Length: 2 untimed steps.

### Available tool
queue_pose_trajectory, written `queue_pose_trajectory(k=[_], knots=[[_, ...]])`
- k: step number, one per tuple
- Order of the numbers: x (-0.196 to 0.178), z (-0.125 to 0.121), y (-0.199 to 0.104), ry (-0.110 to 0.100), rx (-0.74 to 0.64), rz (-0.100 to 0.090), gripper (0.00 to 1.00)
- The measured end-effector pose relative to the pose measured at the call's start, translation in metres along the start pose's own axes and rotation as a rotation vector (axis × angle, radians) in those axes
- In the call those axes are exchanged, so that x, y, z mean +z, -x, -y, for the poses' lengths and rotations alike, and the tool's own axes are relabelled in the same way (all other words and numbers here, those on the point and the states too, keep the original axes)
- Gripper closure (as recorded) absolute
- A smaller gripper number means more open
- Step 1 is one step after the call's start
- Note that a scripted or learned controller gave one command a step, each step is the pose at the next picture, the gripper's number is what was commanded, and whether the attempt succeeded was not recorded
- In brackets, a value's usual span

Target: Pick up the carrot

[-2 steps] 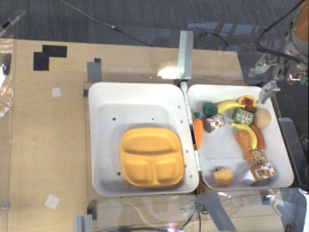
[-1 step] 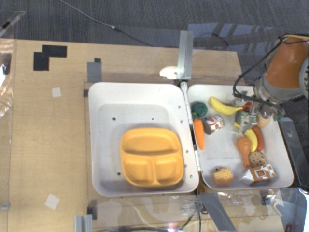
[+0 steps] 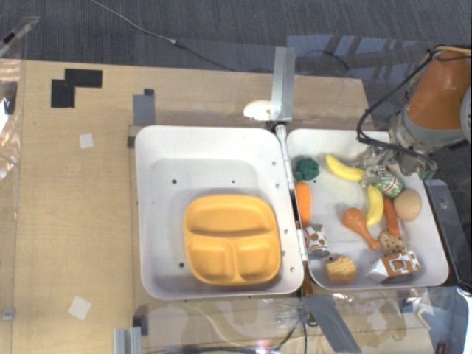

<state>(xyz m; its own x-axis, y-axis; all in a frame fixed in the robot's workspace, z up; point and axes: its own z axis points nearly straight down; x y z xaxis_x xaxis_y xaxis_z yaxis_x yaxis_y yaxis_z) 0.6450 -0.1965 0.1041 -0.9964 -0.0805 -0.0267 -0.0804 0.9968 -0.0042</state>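
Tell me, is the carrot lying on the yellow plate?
No. The carrot lies in the right bin against the divider, while the yellow plate sits in the left bin.

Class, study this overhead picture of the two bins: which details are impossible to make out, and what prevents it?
- End effector, camera view: finger state unreadable; cables and the arm's orange band crowd it.
- Small can: label too small and blurred.
- Carton: printing too small.
- Second orange piece beside the egg: partly covered by a banana; identity uncertain.
- Carrot: its side against the bin divider is hidden.
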Motion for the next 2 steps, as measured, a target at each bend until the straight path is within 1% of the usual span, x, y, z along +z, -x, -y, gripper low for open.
queue_pose_trajectory(k=[1,2], knots=[[-0.038,0.01,0.026,0.001,-0.091,-0.012,1.0],[-0.093,0.011,0.029,0.002,-0.291,-0.01,1.0]])
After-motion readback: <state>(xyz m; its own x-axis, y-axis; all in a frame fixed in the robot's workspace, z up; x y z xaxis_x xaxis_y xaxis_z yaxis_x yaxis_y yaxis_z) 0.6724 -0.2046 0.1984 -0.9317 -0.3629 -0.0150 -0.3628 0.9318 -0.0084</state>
